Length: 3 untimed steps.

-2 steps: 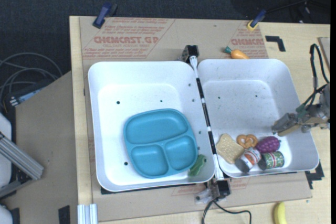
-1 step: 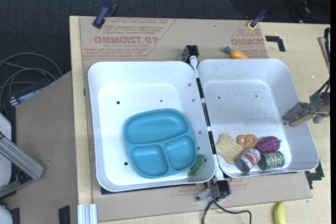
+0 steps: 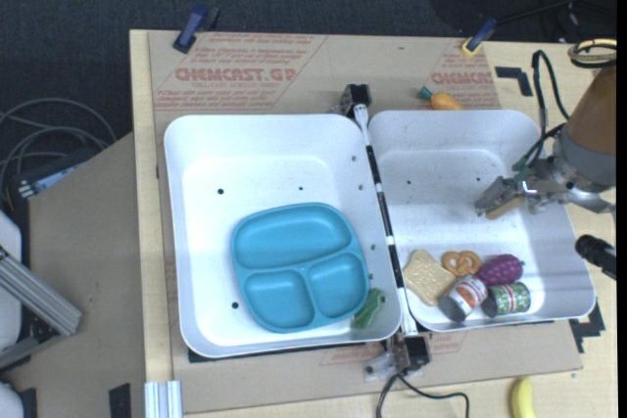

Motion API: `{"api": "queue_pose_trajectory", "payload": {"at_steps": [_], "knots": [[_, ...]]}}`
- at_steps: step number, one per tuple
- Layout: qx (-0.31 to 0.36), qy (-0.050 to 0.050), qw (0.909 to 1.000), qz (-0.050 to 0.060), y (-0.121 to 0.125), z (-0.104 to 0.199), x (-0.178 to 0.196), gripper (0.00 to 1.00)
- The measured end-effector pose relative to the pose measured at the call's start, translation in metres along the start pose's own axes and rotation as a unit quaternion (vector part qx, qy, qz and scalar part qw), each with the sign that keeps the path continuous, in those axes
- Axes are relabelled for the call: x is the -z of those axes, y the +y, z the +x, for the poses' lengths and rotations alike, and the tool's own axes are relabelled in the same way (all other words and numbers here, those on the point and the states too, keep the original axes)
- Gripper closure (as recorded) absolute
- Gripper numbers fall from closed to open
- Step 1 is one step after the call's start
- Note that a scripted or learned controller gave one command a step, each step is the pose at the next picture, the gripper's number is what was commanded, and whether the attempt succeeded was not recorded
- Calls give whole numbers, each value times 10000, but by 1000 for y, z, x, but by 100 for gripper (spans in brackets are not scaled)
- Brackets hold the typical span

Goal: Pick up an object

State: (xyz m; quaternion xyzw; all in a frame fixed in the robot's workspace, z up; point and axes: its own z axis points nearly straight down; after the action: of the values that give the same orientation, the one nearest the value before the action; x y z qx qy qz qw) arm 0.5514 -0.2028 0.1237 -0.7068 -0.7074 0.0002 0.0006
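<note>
Objects for picking, clustered in the near corner of the right bin (image 3: 460,137): a cracker (image 3: 424,275), a pretzel (image 3: 460,261), a purple grape bunch (image 3: 501,267), a small can with a red label (image 3: 464,295) and a green-labelled can (image 3: 509,299) beside it, all touching or nearly touching. In the left bin (image 3: 196,171), a blue divided plate (image 3: 297,264) lying flat, with a small green item (image 3: 368,309) wedged at the bin's near right corner, just beside the plate's edge. Outside the bins on the tabletop (image 3: 147,210), a small orange carrot-like toy (image 3: 443,100) behind the right bin and a yellow banana-like tip (image 3: 521,397) at the near edge. Hand (image 3: 502,198) reaching in from the right, low over the bare middle of the right bin, apart from the cluster and farther from the camera than it; fingers pointing leftward, too small and blurred to tell whether apart or together, nothing visible between them. By this showing, task at an early stage: no object lifted, none gripped, every item resting on a bin floor. Left to do, in all likelihood: shifting toward the near corner, descending onto one piece, closing and raising it. Tight crowding there likely to make a clean grip on a single item awkward.
</note>
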Motion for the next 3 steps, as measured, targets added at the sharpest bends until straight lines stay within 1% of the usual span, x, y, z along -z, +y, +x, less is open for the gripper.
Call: {"api": "queue_pose_trajectory", "payload": {"at_steps": [1,2,3], "knots": [[9,31,10000,14,-73,-17,-40,0],[22,38,10000,1,-20,-16,-40,0],[15,8,10000,-14,-20,-18,-29,100]]}}
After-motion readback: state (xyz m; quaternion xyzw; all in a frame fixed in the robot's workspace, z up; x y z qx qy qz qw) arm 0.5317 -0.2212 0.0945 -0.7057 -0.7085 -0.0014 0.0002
